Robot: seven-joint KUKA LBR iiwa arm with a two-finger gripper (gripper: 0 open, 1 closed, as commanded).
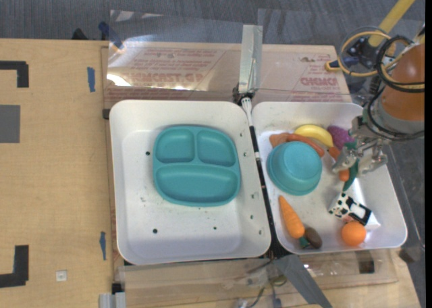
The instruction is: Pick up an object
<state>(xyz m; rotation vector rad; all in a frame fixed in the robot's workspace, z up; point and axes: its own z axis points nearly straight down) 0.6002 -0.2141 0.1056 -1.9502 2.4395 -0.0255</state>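
The right bin (397, 213) holds a teal bowl (295, 167), with a yellow banana (314, 134) and a purple toy (341, 135) behind it. A carrot (291, 216) and a small brown piece (312, 238) lie at the bin's front. Further right along the front are an orange ball (353, 233) and a black-and-white cow toy (349, 208). My gripper (356, 162) hangs low over the right side of this bin, just right of the bowl. A small orange piece (345, 175) sits right beneath it; whether it is held is unclear.
The left bin (128, 165) holds a teal divided plate (197, 165). A metal divider (250, 63) stands behind the seam between the bins. Yellow cables (361, 50) loop at the back right beside the arm's orange band (408, 77).
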